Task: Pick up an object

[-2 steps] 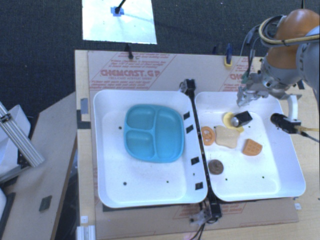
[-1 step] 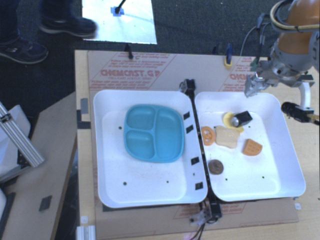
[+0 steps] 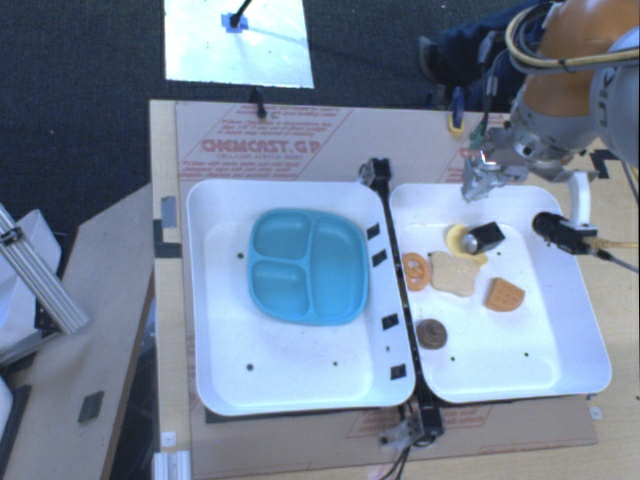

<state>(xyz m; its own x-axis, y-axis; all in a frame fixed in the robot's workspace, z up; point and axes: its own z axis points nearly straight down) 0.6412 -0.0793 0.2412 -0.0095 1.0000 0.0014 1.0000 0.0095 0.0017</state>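
Observation:
The right bin [image 3: 570, 358] holds several small items: a yellow piece [image 3: 458, 238] with a small dark block [image 3: 487, 236] lying against it, an orange pretzel-shaped piece [image 3: 415, 270], a beige toast-like slab [image 3: 454, 275], an orange wedge [image 3: 504, 295] and a brown disc [image 3: 431, 333]. My gripper [image 3: 480, 181] hangs over the far edge of the right bin, above and just behind the yellow piece and dark block. Nothing shows between its fingers.
The left bin [image 3: 230, 368] holds a blue divided plate [image 3: 305, 266]. A black clipped divider [image 3: 390, 268] runs between the bins. A black cable connector [image 3: 560, 231] juts in over the right bin's right side. A white sheet [image 3: 236, 28] lies beyond the bench.

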